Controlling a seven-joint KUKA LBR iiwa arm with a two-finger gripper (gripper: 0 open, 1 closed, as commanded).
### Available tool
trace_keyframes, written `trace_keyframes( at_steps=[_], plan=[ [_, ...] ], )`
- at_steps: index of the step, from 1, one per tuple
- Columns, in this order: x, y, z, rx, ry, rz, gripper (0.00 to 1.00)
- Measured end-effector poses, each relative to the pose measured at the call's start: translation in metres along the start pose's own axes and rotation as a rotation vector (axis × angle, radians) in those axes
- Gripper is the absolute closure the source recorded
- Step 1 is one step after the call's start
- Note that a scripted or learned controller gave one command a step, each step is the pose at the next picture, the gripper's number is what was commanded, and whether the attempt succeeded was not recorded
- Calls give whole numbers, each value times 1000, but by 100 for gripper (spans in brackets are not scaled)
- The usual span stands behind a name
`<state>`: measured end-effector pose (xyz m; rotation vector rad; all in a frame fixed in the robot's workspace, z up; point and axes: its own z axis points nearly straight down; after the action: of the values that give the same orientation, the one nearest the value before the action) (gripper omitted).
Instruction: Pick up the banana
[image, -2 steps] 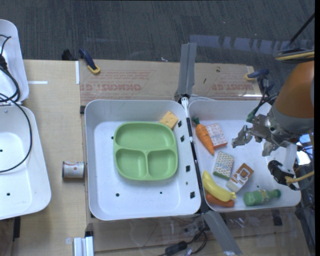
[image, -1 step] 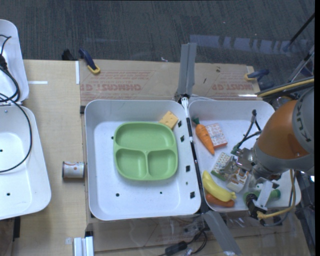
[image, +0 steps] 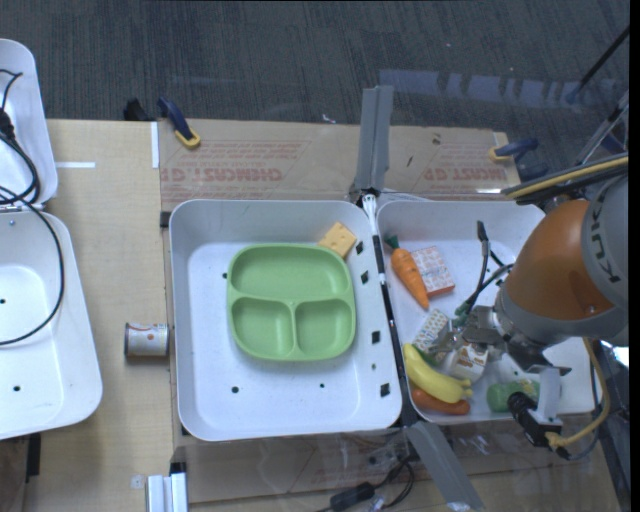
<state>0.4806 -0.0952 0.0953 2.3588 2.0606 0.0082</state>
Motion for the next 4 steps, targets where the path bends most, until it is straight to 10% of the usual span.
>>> trace_keyframes(
  at_steps=[1,2,3,4],
  plan=[
    [-16,0,-41,10,4,-336,0],
    [-9,-1,1,5,1,-507,0],
    [45,-7,-96,9,5,-675,0],
    [30,-6,-96,9,8,-1045,0]
  ],
)
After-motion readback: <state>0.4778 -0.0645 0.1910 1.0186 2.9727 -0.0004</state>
